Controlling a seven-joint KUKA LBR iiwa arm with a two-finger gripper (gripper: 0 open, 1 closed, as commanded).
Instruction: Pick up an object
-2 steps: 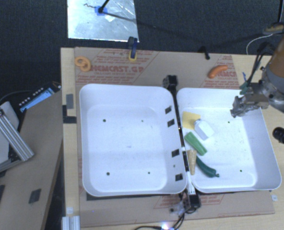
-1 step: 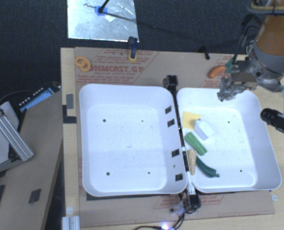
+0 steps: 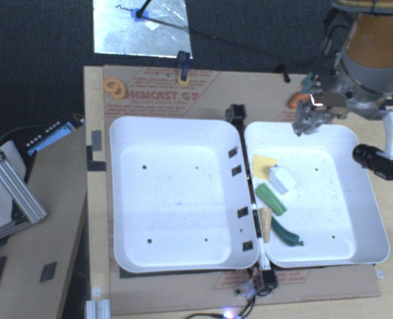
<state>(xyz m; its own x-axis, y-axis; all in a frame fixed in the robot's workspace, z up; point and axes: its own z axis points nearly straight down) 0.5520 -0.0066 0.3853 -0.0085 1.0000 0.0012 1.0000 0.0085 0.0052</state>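
Tool over right bin rim — green block (matte, oblong) inside.

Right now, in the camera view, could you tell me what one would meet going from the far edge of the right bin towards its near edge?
Gripper over the far rim → yellow piece → white block → green bar → dark green curved piece nearest the near edge.
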